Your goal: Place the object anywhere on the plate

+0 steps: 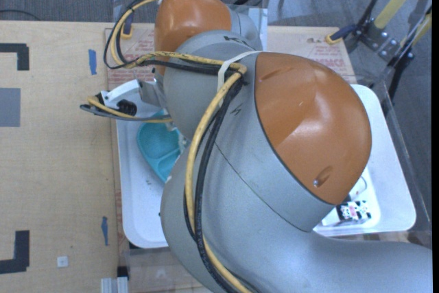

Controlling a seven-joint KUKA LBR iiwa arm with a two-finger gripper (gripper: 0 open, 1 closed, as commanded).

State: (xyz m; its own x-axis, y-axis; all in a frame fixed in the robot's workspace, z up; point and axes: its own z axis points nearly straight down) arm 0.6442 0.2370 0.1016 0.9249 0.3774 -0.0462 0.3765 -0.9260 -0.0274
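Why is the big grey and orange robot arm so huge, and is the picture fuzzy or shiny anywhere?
In the camera view the arm looms because it is nearest the lens, slightly soft; a faint sheen sits on its orange cap; the turquoise plate peeks out, shaded beneath it.

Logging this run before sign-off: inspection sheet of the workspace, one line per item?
Surface: wooden bench with black and blue tape marks; two white bins, left bin, right bin.
Job's things: teal plate in the left bin, partly hidden by the arm; the object cannot be made out.
Clutter: small black-and-white item in the right bin.
Grippers: gripper hidden under the arm, state unreadable.
Cables: yellow and black cables strapped along the arm, looping past the wrist.
Surroundings: grey carpet, black stand legs, yellow bar at upper right.
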